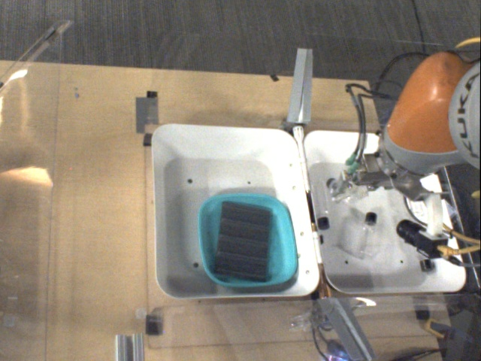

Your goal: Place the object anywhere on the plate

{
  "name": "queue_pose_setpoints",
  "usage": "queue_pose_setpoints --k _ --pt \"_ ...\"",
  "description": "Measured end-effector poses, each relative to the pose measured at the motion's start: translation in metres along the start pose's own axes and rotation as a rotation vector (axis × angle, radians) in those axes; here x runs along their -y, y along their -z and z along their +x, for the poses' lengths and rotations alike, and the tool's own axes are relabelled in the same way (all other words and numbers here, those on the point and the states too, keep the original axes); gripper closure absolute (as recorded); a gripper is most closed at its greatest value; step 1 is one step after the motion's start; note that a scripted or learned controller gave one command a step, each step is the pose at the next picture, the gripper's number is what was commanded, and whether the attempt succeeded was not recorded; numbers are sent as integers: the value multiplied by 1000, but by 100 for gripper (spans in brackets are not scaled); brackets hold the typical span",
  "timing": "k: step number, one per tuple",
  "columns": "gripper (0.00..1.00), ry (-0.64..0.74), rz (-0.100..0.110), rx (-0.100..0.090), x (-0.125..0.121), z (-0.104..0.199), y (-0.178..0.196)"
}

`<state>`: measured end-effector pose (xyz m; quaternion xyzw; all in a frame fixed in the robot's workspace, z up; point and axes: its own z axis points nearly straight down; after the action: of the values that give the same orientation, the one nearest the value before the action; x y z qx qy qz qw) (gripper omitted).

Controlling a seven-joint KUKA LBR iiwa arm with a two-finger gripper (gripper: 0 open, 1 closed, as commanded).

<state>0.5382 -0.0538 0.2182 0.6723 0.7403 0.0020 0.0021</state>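
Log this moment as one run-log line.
object: dark grey ribbed block lying on teal square plate | plate: left white bin | gripper: over right white bin

Bright, even light; glare at left.

Grey arm [421,153], orange band [428,100]

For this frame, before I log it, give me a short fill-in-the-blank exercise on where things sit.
1. The teal plate lies in the ____ bin of the camera view.
2. The dark ridged block rests on the ____.
3. The arm hangs over the ____ bin.
4. The band above the arm's wrist is ____.

Missing words: left; plate; right; orange
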Motion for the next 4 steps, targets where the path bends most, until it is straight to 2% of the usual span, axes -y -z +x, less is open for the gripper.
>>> queue_pose_setpoints --k 1,2,3,4 --pt "100 119 3 -1 -6 69 -34" --pt "100 206 1 -2 4 113 -33" --pt "0 205 1 -2 4 112 -33" --pt "0 99 -5 0 31 111 110"
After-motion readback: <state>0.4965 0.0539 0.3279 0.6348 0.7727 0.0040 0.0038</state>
